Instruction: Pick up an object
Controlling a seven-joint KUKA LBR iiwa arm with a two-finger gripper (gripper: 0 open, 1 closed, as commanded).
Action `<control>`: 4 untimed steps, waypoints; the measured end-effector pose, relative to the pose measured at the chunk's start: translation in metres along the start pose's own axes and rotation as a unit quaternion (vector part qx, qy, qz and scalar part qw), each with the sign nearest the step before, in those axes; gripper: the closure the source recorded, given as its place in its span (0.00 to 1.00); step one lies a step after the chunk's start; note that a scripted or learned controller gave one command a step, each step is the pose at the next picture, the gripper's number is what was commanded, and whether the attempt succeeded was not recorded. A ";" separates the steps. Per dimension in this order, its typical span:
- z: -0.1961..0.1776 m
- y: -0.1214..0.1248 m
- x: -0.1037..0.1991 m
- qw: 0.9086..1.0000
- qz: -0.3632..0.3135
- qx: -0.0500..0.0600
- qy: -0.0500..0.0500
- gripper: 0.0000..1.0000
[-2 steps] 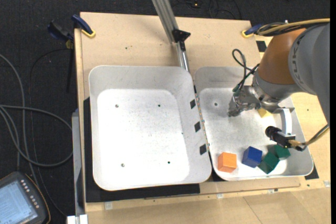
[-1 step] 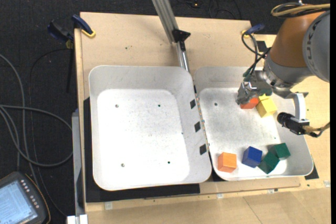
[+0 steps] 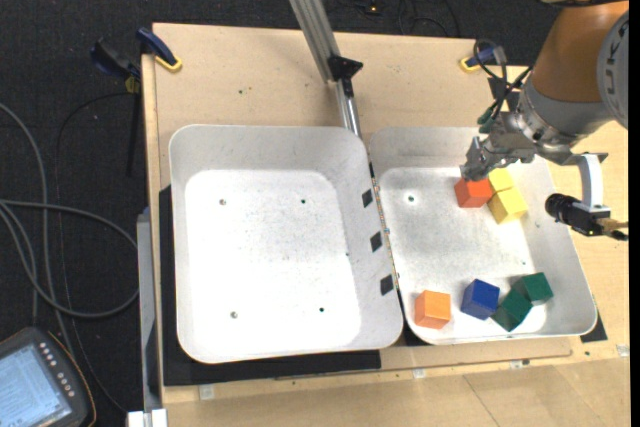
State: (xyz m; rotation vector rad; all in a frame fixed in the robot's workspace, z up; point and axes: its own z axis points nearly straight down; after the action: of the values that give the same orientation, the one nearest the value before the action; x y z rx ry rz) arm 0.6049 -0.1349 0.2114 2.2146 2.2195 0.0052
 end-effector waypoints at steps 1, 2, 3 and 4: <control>-0.054 0.002 0.000 1.000 -0.001 0.000 0.000 1.00; -0.048 -0.009 0.043 1.000 -0.002 0.004 0.001 1.00; -0.042 -0.020 0.104 1.000 -0.003 0.004 0.002 1.00; -0.047 -0.021 0.156 1.000 -0.003 0.003 0.002 1.00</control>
State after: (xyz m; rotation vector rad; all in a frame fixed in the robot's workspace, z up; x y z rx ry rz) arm 0.5832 0.0210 0.2577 2.2115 2.2319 0.0027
